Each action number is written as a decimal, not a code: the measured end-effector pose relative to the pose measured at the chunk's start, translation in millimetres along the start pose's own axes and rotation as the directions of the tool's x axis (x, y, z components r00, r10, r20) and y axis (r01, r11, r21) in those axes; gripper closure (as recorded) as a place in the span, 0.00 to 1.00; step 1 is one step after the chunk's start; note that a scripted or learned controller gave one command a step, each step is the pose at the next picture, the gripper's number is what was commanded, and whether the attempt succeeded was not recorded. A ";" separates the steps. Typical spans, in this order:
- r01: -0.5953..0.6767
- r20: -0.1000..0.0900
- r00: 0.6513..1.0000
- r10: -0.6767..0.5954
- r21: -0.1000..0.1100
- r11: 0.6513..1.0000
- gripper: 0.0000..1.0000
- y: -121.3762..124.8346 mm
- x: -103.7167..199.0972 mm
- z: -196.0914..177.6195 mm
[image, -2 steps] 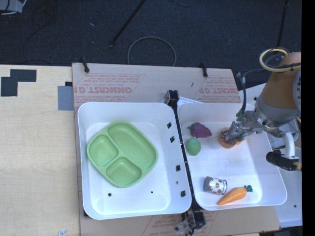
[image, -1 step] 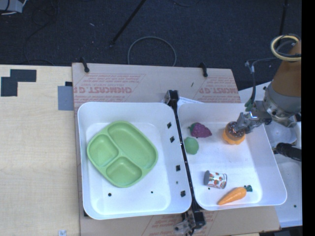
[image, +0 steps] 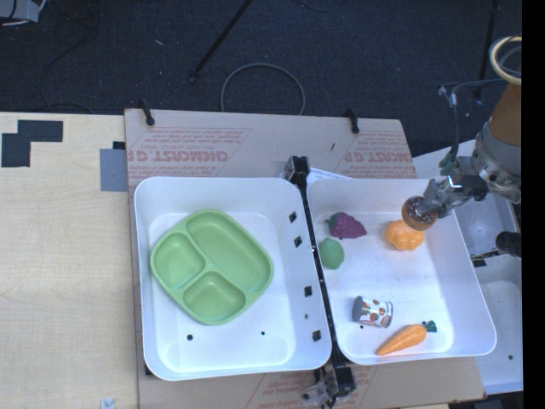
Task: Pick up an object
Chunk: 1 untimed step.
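The right bin [image: 464, 313] holds a purple bunch of grapes [image: 346, 225], a green round fruit [image: 331, 253], an orange fruit [image: 404, 236], a small white cup with red marks [image: 373, 312] lying on its side, and an orange carrot [image: 402, 339]. My gripper [image: 428, 205] reaches in from the right over the bin's far right part, just above and right of the orange fruit. A small brown round shape [image: 417, 214] sits at its tip. Whether that is a held object or part of the gripper is unclear.
The left bin [image: 162, 331] carries a green divided plate [image: 211, 266]. A black divider [image: 311, 262] runs between the two bins. Cardboard [image: 221, 147] lies under the bins, and a pale wooden bench top [image: 60, 262] extends to the left.
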<state>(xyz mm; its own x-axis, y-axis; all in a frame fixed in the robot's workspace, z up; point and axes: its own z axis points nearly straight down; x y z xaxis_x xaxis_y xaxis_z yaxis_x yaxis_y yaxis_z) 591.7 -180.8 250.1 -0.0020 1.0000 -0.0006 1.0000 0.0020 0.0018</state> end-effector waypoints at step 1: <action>0.003 -0.004 1.000 -0.003 0.006 1.000 1.00 11.2 54.4 10.9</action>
<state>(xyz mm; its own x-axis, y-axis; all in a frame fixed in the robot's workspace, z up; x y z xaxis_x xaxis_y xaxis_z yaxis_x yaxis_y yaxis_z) 602.9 -126.3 239.3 -0.0048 1.0000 0.0032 1.0000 0.0049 -0.0040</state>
